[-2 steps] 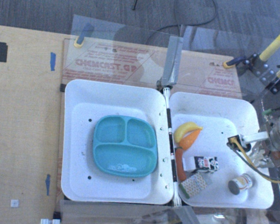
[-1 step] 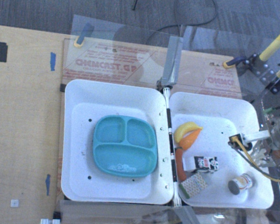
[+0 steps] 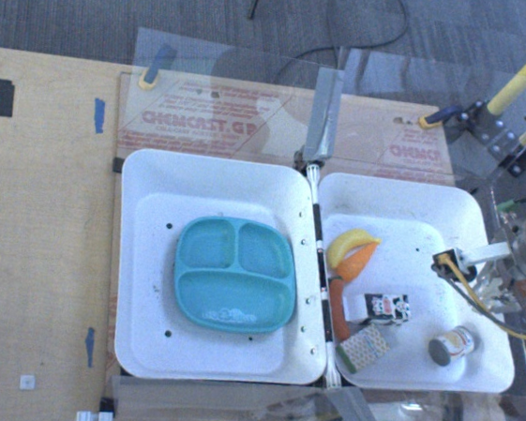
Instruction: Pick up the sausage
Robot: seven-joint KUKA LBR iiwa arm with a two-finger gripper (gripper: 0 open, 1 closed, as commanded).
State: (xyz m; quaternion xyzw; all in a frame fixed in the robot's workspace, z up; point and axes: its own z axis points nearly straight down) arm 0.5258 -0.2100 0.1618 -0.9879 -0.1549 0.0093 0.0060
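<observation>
The sausage [image 3: 336, 309] is a reddish-brown stick. It lies along the left wall of the right bin [image 3: 433, 210], running from under an orange wedge toward the bin's near corner. My gripper [image 3: 493, 278] hangs over the right side of that bin, well to the right of the sausage and apart from it. Cables and wrist parts clutter the gripper, and nothing shows held in it.
In the right bin a yellow banana [image 3: 352, 240] and the orange wedge [image 3: 360, 260] lie just beyond the sausage. A black-and-white box [image 3: 386, 308] and a patterned packet [image 3: 363, 347] sit beside it, and a small can [image 3: 451, 345] lies nearer the gripper. The left bin [image 3: 153, 183] holds a teal divided plate [image 3: 234, 274].
</observation>
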